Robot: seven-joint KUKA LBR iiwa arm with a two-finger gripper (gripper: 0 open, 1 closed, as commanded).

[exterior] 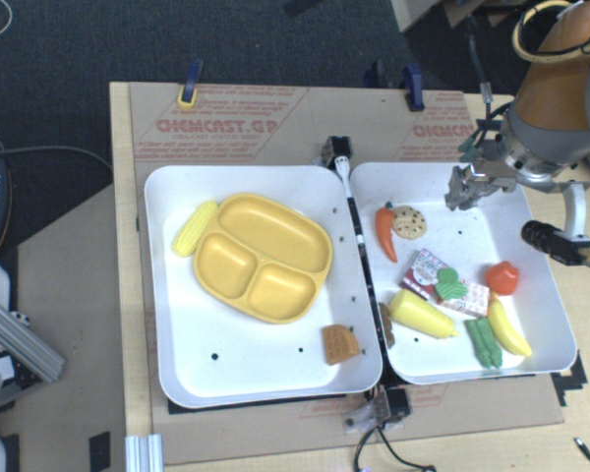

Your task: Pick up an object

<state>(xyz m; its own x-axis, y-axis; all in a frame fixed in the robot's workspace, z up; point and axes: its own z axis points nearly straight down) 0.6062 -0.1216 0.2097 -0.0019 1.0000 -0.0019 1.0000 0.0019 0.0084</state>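
The divided tray [264,256] lies in the left bin [167,293] (corn cob [195,227] beside it), toy foods [442,288] in the right bin [541,303].

Arm [560,87] cut off at right edge; packet [442,283] print illegible.

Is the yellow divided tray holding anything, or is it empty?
Empty: all three compartments of the tray show bare yellow. The corn lies beside it, outside.

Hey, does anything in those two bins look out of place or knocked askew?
Mildly: the corn cob leans on the yellow divided plate's rim rather than lying in a compartment. Nothing looks spilled or damaged.
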